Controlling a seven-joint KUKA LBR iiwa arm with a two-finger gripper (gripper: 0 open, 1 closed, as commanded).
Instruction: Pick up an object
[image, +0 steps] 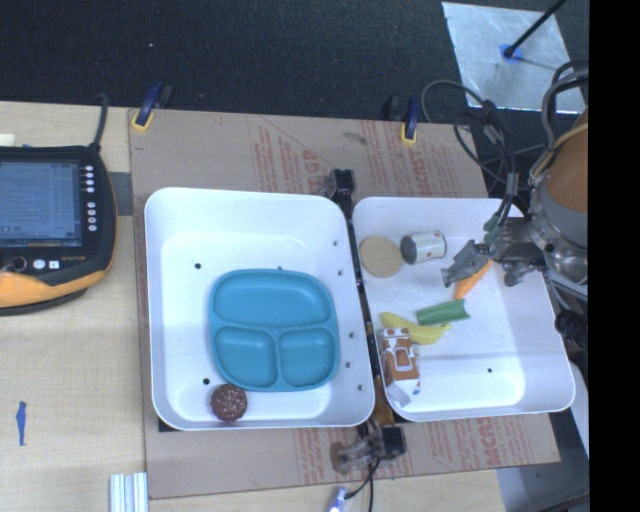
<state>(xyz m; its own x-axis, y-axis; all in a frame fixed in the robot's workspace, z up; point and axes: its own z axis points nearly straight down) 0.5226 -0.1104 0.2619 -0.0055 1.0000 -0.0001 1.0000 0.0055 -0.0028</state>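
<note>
Right bin (530, 385), carrot (472, 280) at gripper (482, 262)

Bench (60, 380): light wood, w/ brown cardboard sheet (250, 150) on top, held by clamps at far edge. On the cardboard, 2 white bins side by side: left bin (170, 300), right bin (520, 370), rims touching. Left of the sheet, a pendant (50, 225) w/ screen lies on the wood.

a robotics lab: teach pendant (45, 225), clamped cardboard (300, 150), loose cables (460, 110).
</note>
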